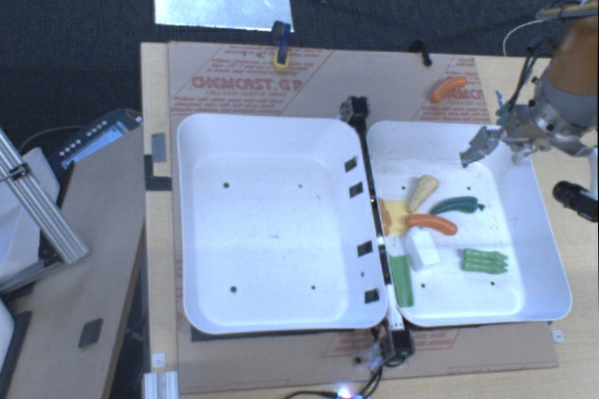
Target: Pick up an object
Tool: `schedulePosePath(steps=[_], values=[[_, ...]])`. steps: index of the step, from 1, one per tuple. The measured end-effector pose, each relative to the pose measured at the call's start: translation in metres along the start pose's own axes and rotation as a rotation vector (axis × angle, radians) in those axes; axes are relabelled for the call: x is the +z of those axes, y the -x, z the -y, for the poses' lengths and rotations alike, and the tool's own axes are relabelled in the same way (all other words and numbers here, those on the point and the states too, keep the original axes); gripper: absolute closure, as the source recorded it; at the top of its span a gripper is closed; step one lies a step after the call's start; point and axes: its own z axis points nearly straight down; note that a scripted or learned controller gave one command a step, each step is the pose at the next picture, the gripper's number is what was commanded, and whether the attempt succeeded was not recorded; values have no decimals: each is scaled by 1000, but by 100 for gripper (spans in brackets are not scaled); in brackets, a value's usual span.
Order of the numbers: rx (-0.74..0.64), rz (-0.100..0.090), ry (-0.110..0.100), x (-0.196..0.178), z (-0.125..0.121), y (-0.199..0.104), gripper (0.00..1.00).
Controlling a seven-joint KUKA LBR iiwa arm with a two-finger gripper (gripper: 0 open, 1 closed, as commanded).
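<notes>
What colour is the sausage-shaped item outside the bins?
Orange, in the camera view.

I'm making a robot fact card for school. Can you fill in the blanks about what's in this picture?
arm: reaches in from the right
gripper: above the right bin's far side, holding nothing visible
right bin: orange sausage-shaped toy, dark green pepper-like toy, green ridged piece, beige piece, white block, green stick
left bin: white floor with small dark dots
outside the bins: another orange toy on the board
</notes>
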Motion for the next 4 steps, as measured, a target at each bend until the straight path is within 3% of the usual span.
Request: schedulePosePath(steps=[1,2,3,4], values=[[-3,-3,-8,105,11,-23,0],[7,-1,-7,122,85,22,0],[-9,-2,4,120,23,-49,0],[2,-1,-4,120,69,-45,0]])
